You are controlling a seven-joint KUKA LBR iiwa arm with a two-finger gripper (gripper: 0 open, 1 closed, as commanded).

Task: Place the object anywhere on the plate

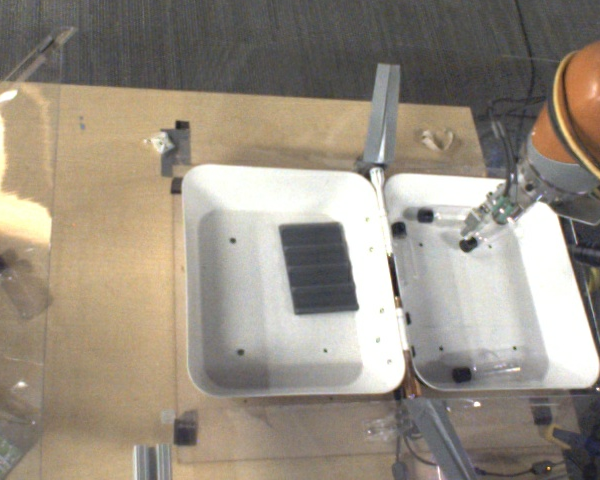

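Arm over the right bin (540,368), far side; gripper (480,226) low by a clear vial (435,214). Jaws' state: cannot tell. Another vial (485,371) lies near edge. Dark ridged plate (319,267) in left bin (210,298) bears nothing; placing apparently not started.

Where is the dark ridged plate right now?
The plate lies flat in the left bin, slightly right of its middle and near the divider between the bins. The gripper is over the right bin, well apart from it.
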